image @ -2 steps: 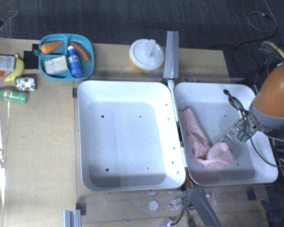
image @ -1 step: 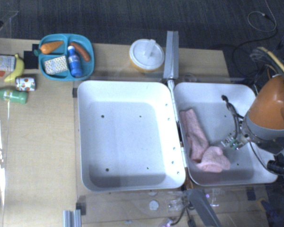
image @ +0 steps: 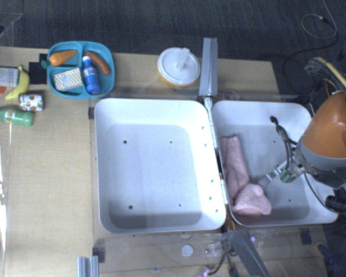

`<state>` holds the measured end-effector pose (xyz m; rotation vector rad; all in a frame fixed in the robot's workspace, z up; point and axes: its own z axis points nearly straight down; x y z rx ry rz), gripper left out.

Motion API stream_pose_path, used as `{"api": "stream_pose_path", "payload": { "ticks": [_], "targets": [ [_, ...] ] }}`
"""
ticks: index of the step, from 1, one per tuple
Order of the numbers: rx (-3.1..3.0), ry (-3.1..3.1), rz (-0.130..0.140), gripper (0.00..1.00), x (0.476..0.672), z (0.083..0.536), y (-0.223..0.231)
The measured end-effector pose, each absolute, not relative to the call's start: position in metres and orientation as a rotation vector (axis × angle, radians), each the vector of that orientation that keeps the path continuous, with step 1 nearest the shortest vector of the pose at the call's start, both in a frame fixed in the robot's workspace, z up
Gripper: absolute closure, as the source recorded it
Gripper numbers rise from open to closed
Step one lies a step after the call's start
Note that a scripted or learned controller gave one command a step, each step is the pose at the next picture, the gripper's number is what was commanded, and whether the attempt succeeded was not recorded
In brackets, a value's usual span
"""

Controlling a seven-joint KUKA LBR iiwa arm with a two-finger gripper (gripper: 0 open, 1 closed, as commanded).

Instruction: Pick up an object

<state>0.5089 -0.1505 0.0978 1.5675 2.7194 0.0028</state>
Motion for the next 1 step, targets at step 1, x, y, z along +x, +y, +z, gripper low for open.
{"api": "stream_pose_path", "payload": {
  "ticks": [1],
  "targets": [
    [1.249, 2.867, 0.006, 0.00, 0.5815, 0.0895, -0.1029]
  ]
}}
